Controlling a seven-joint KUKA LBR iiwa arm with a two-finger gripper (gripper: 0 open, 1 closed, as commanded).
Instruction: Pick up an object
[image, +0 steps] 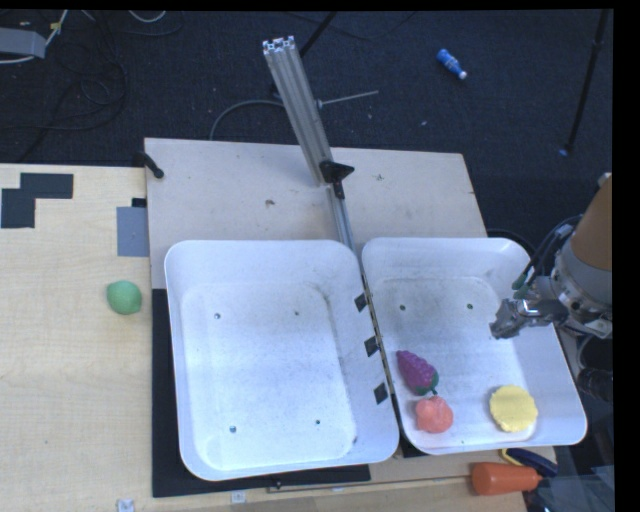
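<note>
Nearest, orange piece (505, 477) on bench edge below right bin (450, 262). Inside right bin, near front wall: red lump (433, 414), yellow disc (513, 409); purple piece (417, 370) just behind red lump, close to divider. Further back, gripper (506, 324) over right bin's right side, well apart from all three; fingers too small and dark, cannot tell. Left bin (262, 262) alongside. Green ball (124, 297) on wood at far left.
</note>
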